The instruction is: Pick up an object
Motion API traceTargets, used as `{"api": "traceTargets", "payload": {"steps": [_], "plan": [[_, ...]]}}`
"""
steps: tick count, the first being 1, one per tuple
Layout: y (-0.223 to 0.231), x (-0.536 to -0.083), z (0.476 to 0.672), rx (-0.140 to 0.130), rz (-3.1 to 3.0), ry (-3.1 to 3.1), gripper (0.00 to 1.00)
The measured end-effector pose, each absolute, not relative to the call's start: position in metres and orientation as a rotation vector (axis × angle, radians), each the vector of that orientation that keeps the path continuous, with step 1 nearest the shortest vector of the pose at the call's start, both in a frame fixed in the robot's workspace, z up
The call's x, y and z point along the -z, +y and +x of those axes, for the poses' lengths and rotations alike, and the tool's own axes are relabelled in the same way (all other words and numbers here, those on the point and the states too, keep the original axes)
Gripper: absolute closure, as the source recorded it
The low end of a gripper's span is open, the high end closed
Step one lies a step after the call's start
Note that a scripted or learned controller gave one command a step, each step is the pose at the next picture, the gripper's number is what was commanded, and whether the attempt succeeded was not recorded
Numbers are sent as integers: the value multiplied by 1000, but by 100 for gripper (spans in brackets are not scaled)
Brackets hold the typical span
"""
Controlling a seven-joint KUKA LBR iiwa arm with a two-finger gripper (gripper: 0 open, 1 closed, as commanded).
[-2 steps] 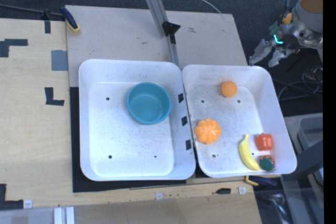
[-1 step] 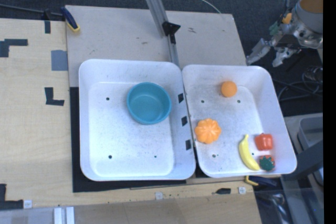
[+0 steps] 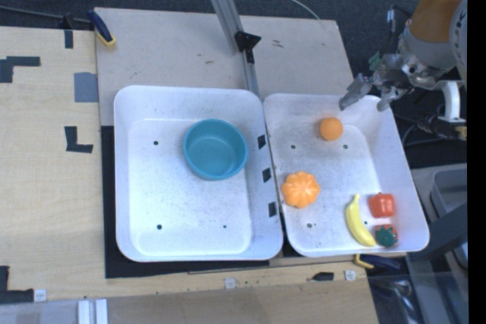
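Observation:
The right bin (image 3: pixel 395 140) holds a small orange ball (image 3: pixel 330 128) near its back, a ribbed orange pumpkin-like fruit (image 3: pixel 301 189) at its left, and a yellow banana (image 3: pixel 357 222), a red pepper (image 3: pixel 382 204) and a green-and-red piece (image 3: pixel 387 235) at its front right corner. My gripper (image 3: pixel 367 98) hangs over the back right rim of that bin, up and to the right of the orange ball. Its fingers are spread open with nothing between them.
A blue bowl (image 3: pixel 216 149) sits in the left bin (image 3: pixel 144 186). A slanted metal pole (image 3: pixel 224 0) reaches down to the gap between the bins. The arm's orange band (image 3: pixel 439 11) is at the upper right.

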State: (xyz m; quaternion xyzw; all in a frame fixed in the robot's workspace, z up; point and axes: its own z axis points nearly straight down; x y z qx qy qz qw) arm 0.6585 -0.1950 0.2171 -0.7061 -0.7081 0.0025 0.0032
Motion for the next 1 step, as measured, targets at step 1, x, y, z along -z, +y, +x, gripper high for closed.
{"api": "traceTargets", "payload": {"steps": [1], "plan": [[-204,-163,657,-8,-2215,-2219,0]]}}
